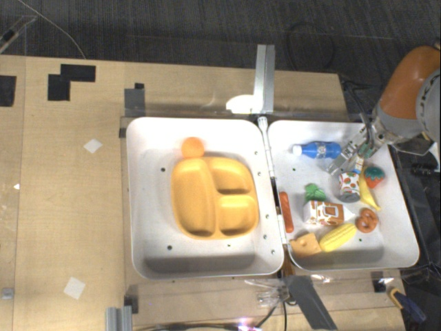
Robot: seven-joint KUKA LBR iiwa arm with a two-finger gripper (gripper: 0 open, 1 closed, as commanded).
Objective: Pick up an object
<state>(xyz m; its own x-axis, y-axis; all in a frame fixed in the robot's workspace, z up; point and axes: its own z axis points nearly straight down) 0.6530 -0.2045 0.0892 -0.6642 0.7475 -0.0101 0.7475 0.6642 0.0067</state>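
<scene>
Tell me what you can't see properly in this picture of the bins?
- Gripper, camera view: too small and blurry to tell open or shut.
- Can: its top is covered by the gripper.
- Arm: cut off by the right edge.
- Box: print too small to read.
- Cheese: partly hidden behind the bin wall.

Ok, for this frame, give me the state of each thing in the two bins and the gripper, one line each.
Yellow divided tray: flat in left bin, compartments bare.
Orange ball: resting against the tray's far edge.
Blue bottle: lying on its side, right bin.
Small can: tilted, below the gripper.
Banana: lying flat.
Corn cob: lying flat.
Pretzel: lying flat.
Gripper: low over right bin, nothing visibly held.
</scene>
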